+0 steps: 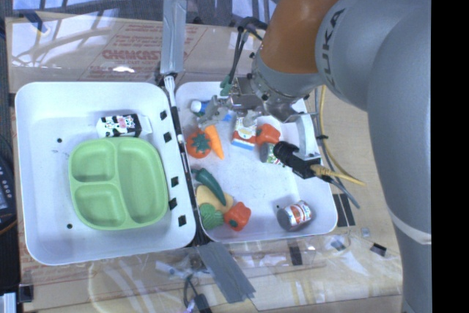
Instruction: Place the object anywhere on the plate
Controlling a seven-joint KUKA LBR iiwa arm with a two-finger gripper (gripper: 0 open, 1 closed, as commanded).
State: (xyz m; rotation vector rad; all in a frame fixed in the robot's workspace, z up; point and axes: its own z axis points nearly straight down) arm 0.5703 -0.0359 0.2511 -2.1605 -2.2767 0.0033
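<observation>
- Gripper [233, 100] sits low over the upper part of the right bin [253, 176], frame centre. The wrist blocks it, so I can't tell if the claw is wide or narrow, and nothing shows held in it
- Which obj. is meant isn't clear. My guess is the blue/white carton [244, 135] or the red-orange piece [268, 134], both just below the gripper in the frame. Either way it's in the right bin, well apart from the plate [91, 165]
- Risk 1, wrong pick: carton and red-orange piece touch, w/ the carrot [214, 141] just to their left. A close here could take two items or wedge against a neighbour
- Risk 2, slip: the carton looks tilted and lies flat-ish, so a grab on a corner prob. twists it out of grip on the lift
- Risk 3, knock-on: the bulky wrist is close over the clutter. A sideways move could shove the carrot or the small blue-white item [198, 106] at the bin's upper left against the wall
- Risk 4, transfer: the route to the green plate (lower left of frame, in the left bin [40, 113]) crosses the divider [176, 150] between the bins. Too low a carry and the obj. clips it and drops short
- Risk 5, landing: a cow-patterned block [119, 125] sits touching the plate's upper rim. A release near there could bounce off it or end on the bin floor. The plate's raised ribs may also tip a tall item, so aim for mid-compartment
</observation>
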